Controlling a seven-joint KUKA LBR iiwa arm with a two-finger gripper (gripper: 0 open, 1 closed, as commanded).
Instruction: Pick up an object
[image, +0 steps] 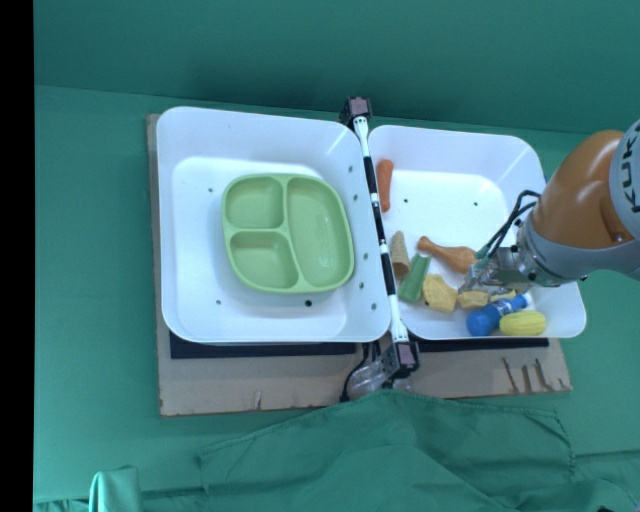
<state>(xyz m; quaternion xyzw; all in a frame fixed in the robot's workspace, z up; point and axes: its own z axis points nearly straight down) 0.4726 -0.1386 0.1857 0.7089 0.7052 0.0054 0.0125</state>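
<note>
Toys crowd the near-right corner of the right white plastic bin (450, 150), so you see the two-finger gripper (487, 280) low there, approx. over a small tan lumpy toy (473, 298). Cannot tell gripper opening or any hold. Green sectioned plate (288, 233) sits in the left bin.

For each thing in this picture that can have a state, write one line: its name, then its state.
Green divided plate: upright in the left bin, compartments bare.
Carrot: lying flat beside the divider.
Drumstick: lying flat in the right bin.
Blue bottle: on its side.
Gripper: low over the toy pile; grip unclear.
</note>
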